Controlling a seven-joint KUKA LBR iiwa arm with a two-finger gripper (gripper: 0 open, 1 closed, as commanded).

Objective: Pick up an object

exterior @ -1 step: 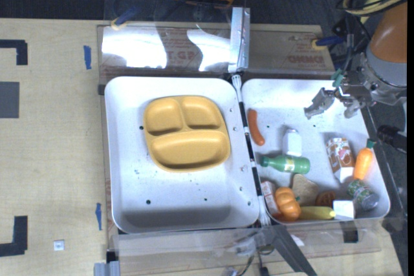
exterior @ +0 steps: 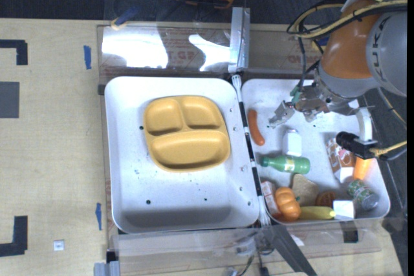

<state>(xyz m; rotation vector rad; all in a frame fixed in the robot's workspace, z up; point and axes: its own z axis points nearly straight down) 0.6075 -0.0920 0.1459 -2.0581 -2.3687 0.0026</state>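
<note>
Jaws [exterior: 284, 114] poised above right bin [exterior: 381, 203] far edge, parted, gripping nothing, descent pending. Candidate objects crowd bin's near edge: green bottle [exterior: 286, 163], sausage [exterior: 257, 127], orange gourd [exterior: 288, 201]. Left bin [exterior: 123, 139] carries yellow tray [exterior: 186, 131].

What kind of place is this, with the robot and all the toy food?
Probably a robot lab for practising picking things up. A grey and orange robot arm reaches over two white bins. One holds a yellow divided tray; the other holds play food, like a green bottle and a hot dog.

"KUK" on the arm [exterior: 391, 55] (letters cut off).
</note>
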